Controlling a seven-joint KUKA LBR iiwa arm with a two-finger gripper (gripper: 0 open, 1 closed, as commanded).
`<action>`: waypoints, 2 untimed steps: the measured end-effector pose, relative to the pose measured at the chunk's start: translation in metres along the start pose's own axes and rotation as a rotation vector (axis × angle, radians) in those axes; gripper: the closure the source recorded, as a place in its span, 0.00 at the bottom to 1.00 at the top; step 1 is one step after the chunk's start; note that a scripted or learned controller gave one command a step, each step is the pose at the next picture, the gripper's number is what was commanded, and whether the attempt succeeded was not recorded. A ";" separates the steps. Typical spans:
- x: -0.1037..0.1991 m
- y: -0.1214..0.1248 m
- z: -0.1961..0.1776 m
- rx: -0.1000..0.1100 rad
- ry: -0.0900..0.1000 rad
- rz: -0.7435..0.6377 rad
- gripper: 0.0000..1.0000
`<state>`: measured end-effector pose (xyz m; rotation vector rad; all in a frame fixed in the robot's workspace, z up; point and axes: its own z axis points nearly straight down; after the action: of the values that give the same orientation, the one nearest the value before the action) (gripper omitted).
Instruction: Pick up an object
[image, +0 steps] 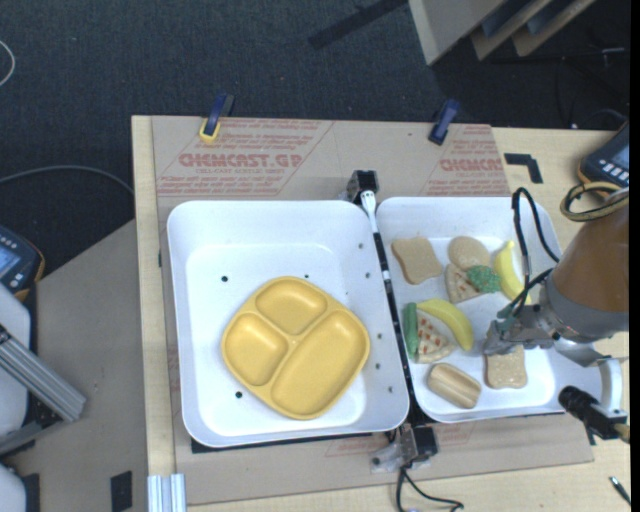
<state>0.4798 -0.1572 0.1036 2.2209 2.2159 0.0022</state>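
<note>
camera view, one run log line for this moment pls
arm: over right bin | gripper: low above cracker | grasp: none seen | left bin: yellow divided plate

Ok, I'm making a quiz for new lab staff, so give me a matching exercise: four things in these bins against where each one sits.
Things:
1. yellow plate
2. hot dog bun
3. toast
4. hand

Places:
A. top left of the right bin
B. near edge of the right bin
C. middle of the left bin
D. above a cracker, right part of the right bin

Pairs: 1-C, 2-B, 3-A, 4-D
</note>
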 end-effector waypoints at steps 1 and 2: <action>0.130 0.006 -0.086 -0.006 0.006 -0.017 1.00; 0.224 0.000 -0.131 -0.002 0.005 -0.014 1.00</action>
<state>0.4797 0.0669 0.2344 2.2073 2.2332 0.0100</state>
